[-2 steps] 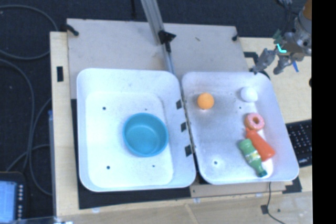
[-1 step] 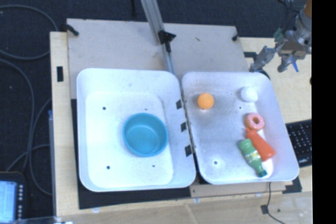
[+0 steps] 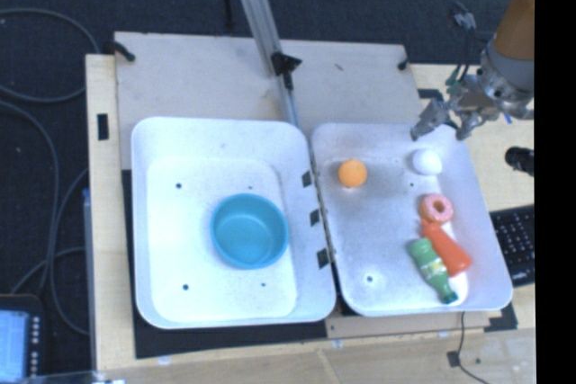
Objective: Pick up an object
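Legible text: none.
Labels, brands: none readable on either bin or on the objects in them.
Numbers, signs: none readable on the bench.
Keyboard at right bench edge: keys too small to read.

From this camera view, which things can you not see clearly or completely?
- Arm, camera view: the right edge cuts it off above the hand.
- Hand: too small and blurred to judge its state.
- Green toy: the orange toy partly covers it.
- Keyboard: cut off by the right edge.
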